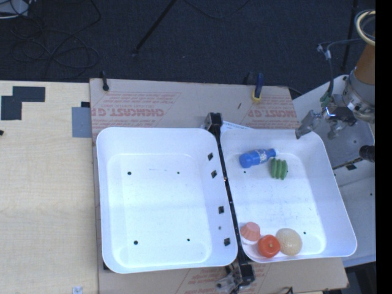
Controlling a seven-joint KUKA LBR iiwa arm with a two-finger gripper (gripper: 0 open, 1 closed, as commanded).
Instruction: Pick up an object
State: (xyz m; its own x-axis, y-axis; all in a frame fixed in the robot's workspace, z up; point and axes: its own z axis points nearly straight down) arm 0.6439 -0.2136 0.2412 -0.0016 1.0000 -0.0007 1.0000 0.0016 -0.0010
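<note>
A: What sits on the bench?

B: Two white bins side by side on a cardboard sheet [184, 106]. The left bin [116, 146] shows a bare floor with a few small dark dots. All the loose things lie in the right bin [331, 182].

A: How many?

B: Five. At the far end, one blue bottle [256, 157] lies on its side, cap to the right, and one green ridged piece [279, 168] lies just beside it on the right, close to touching. At the near end three round things cluster: one pink piece [250, 231] on the left, one red-orange ball [268, 245] in the middle, and one cream ball [289, 241] on the right. The red-orange ball touches both neighbours.

A: What does the bottle look like?

B: Bright blue body, with a paler neck and cap, slightly tilted across the floor, near the divider between the bins.

A: And the arm?

B: It reaches in from the right. The gripper [324, 120] hangs over the far right corner of the right bin, well apart from every object. Whether its jaws stand wide or narrow, I cannot tell; nothing shows between them.
</note>
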